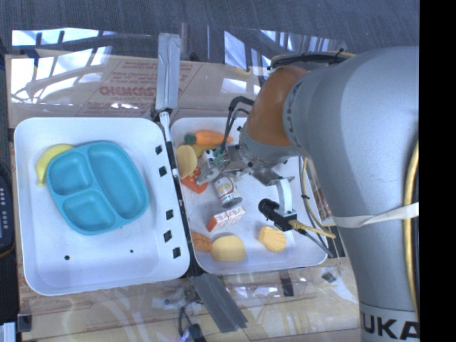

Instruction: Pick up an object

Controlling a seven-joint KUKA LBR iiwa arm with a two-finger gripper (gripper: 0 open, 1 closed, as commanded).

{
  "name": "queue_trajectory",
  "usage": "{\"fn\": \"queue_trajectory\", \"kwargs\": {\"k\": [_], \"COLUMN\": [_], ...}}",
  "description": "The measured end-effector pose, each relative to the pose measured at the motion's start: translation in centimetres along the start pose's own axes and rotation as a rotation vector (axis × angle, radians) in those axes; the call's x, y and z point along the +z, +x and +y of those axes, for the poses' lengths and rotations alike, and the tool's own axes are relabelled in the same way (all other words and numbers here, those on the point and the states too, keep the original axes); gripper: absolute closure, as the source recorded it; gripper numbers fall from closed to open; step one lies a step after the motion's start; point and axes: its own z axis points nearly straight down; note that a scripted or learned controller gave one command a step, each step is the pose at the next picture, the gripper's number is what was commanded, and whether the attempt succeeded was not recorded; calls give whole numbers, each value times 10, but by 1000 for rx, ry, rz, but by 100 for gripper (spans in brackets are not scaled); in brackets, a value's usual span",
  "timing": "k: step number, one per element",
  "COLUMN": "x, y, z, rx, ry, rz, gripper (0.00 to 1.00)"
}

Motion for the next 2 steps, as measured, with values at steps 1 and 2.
{"fn": "queue_trajectory", "kwargs": {"k": [1, 2], "x": [-6, -7], "y": [5, 2], "z": [-1, -1], "rx": [-7, -6], "ry": [9, 9], "rz": [9, 5], "gripper": [100, 0]}}
